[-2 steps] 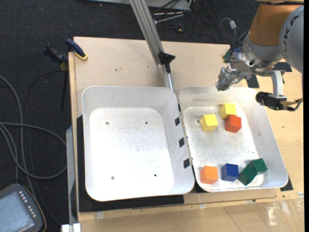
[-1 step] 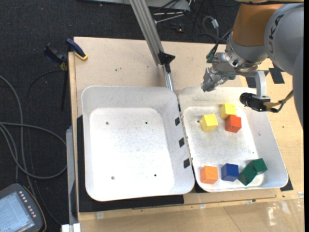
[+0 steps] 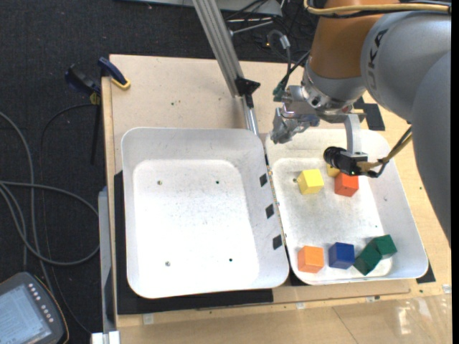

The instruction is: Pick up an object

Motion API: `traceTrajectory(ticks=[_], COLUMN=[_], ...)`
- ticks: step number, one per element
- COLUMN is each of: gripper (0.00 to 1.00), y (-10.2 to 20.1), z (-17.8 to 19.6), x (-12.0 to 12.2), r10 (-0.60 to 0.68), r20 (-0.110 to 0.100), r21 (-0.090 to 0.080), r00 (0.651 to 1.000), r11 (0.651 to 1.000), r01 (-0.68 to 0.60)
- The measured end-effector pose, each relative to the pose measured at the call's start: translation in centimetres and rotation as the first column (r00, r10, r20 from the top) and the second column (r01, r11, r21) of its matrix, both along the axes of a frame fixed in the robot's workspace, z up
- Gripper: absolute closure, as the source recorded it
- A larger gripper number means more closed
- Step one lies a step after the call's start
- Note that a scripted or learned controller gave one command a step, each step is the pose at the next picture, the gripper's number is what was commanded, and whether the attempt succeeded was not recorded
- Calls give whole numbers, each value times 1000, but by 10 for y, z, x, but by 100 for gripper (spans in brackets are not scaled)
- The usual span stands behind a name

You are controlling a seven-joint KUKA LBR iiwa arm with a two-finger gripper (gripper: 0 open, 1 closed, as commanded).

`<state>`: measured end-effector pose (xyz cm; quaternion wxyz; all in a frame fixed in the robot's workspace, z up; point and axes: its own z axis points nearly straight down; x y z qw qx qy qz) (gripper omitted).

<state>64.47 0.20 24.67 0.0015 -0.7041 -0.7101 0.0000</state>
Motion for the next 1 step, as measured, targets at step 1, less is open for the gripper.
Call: traceTrajectory(ticks=[1], gripper=[100], y=[49], z=[-9], x=[-15], r10=[-1], r20=[-1], r21=[-1], r00=[1000], r11=[1000], r01=[1])
